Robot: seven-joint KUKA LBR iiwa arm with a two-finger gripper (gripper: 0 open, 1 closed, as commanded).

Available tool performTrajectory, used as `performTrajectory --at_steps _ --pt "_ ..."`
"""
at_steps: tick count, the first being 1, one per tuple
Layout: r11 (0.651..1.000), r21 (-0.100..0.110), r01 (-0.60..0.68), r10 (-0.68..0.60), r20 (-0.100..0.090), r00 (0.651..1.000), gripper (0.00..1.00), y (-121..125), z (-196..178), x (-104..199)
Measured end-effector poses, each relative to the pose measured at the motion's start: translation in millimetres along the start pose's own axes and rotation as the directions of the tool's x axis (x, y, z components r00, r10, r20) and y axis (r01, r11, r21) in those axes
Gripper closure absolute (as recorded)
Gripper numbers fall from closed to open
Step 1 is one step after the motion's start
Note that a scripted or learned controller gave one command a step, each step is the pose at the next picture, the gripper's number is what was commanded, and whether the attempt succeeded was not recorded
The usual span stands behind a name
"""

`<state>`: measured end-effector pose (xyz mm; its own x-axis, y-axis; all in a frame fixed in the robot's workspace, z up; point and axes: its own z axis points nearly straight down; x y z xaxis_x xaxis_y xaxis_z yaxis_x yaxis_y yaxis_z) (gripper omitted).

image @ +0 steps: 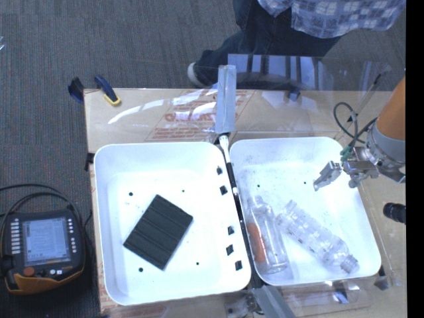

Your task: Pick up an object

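In the right bin (305, 148), two clear plastic bottles lie near the front. One bottle (267, 237), with something orange inside, lies along the left wall. The other bottle (318, 238) lies slantwise beside it, cap toward the front right. A black ridged pad (159, 231) lies flat in the left bin (112, 177). My gripper (339, 177) hangs over the right bin's back right part, above and behind the bottles. It is open, with nothing between its fingers.
A grey upright post (226, 101) stands behind the divider between the bins. A person (298, 18) stands behind the bench. A teach pendant (41, 244) lies on the floor at left. A blue and yellow clamp (106, 90) grips the bench's back left corner.
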<state>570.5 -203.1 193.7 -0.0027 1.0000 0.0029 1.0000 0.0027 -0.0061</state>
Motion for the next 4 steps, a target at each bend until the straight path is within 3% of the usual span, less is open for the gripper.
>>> performTrajectory --at_steps 1,2,3,4 --pt "0.982 0.002 -0.189 0.189 0.001 0.982 0.00 -45 16 112" --pt "0.982 0.002 -0.190 0.190 0.001 0.982 0.00 -46 16 112" --pt "0.998 0.000 -0.060 0.060 0.002 0.998 0.00 -17 29 64" --pt "0.993 -0.001 -0.120 0.120 0.002 0.993 0.00 32 109 122"
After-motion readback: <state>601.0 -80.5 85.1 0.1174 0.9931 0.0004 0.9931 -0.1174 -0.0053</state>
